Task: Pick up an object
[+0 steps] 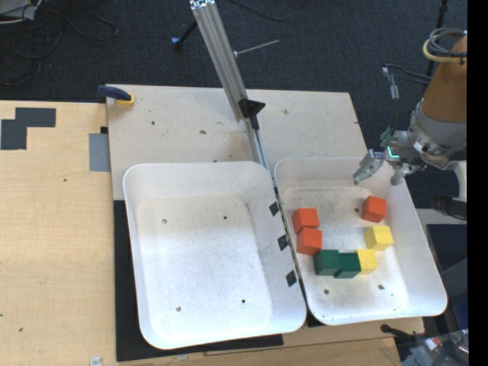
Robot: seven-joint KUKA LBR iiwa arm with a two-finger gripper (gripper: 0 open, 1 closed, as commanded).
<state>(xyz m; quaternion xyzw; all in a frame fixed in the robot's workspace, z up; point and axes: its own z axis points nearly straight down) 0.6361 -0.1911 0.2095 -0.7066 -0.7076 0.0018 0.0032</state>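
Two fingers (364,169) spread wide on the hand (380,170), gripping nothing, poised above the far edge of the right bin (427,280) toward the bench's right side. Just nearer than the hand, apart from it, an orange block (374,209), then a yellow block (378,237); farther toward the bin's left wall, two stacked-looking orange blocks (307,229), green blocks (336,263) and another yellow one (367,260).

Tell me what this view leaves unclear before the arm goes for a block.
- Gripper: small and slightly blurred above the right bin; height over the floor unclear.
- Green blocks: their touching faces are hidden.
- Arm: cut off by the frame's right edge.
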